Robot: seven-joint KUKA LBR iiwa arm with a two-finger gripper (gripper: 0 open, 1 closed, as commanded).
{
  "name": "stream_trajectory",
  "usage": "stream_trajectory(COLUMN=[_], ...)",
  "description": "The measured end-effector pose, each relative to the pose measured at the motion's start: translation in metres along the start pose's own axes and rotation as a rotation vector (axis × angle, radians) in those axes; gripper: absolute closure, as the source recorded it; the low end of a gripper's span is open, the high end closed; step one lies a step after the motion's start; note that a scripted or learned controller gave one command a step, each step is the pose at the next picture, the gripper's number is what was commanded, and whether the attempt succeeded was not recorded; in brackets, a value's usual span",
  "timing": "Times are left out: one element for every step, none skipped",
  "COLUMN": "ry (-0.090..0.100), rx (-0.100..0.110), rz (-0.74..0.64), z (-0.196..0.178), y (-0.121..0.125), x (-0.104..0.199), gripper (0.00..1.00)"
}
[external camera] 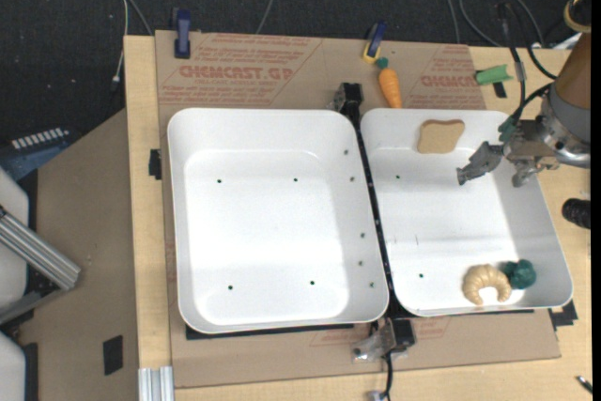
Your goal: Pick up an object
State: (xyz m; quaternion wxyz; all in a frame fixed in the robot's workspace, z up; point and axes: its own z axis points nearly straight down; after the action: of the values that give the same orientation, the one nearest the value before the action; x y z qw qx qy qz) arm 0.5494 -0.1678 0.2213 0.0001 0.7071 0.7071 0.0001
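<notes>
I count three candidate objects in the right bin, which I use as my reference for everything else. A slice of toast lies flat at the bin's far end, near the middle of the far wall. A croissant sits at the near end, close to the near-right corner, and a small dark green object touches it on the right; I cannot tell what that object is. A carrot lies outside the bin, on the cardboard just beyond its far-left corner. The gripper is over the bin's right half, well apart from the croissant and to the right of the toast, not touching either. Its two fingers are spread apart with nothing between them: one dark finger points left over the white floor, the other hangs down near the bin's right wall. The arm comes in past the bin's right wall at the far end. To the left of the right bin, with their walls meeting, is the left bin, white floor bare. Both rest on a cardboard sheet printed in red lettering, with a blue clamp at its far-left edge and another clamp near the carrot. Cables run across the dark floor beyond.
</notes>
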Motion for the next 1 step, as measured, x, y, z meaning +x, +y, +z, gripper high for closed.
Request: stream_trajectory(ry=[0.002], rx=[0.007], rz=[0.002], z=[0.1403], y=[-0.0256], x=[-0.0318], gripper=[0.0])
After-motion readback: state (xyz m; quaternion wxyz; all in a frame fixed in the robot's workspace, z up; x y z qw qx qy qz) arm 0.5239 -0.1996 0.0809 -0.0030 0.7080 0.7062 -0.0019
